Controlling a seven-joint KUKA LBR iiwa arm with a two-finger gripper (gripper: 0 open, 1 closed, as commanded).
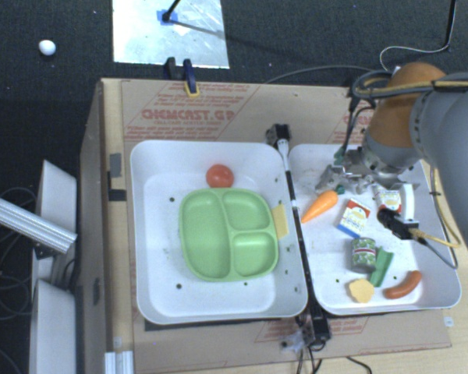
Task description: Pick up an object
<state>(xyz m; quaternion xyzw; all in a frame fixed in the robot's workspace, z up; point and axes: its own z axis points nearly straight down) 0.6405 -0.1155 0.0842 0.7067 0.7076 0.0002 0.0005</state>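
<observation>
Two white bins side by side on the bench. Left bin [160,287] holds a green divided tray [226,234], a red tomato [219,176] just above it, and a yellow piece [280,221] at the tray's right edge. Right bin [444,283], right of centre frame: carrot [320,206], small box [353,217], green can [363,253], sausage [402,285], yellow wedge [361,291]. Gripper [345,174] sits over the right bin's upper left, just above the carrot (can't tell finger state, nothing visibly between them).

Robot lab, white bins [152,209] on cardboard-topped bench [187,111], loose cables [409,51]
</observation>
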